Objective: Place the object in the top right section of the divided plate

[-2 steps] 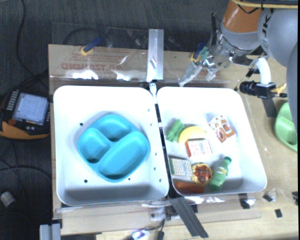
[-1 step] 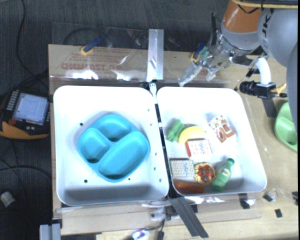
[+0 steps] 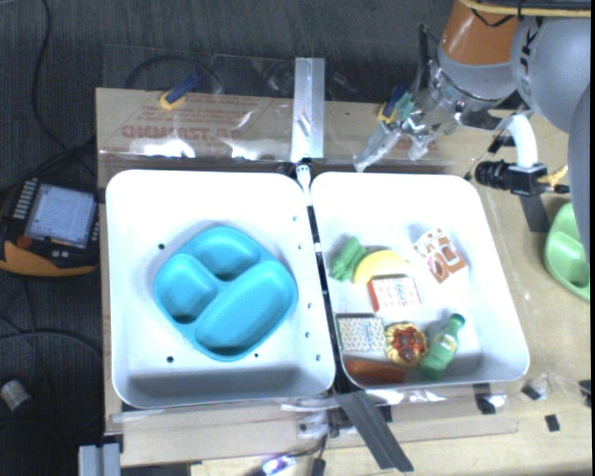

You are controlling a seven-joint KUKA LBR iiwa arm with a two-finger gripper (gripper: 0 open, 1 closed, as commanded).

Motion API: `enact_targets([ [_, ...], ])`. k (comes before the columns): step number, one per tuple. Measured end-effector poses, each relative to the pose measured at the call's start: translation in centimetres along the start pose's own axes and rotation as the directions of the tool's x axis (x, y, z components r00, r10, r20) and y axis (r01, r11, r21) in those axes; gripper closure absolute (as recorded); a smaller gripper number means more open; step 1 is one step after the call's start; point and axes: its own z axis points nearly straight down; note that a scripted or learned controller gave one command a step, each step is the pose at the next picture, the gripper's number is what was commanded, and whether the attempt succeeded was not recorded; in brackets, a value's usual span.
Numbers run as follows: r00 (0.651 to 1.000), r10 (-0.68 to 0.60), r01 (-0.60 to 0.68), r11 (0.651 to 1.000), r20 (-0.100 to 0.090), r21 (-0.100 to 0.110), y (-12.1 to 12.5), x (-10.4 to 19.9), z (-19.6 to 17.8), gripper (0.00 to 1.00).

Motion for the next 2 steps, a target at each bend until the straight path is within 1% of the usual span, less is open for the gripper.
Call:
enact_targets([
  [2, 1.000, 0.000, 0.000, 1.000, 0.000, 0.000, 0.00, 0.00, 0.00, 0.00],
])
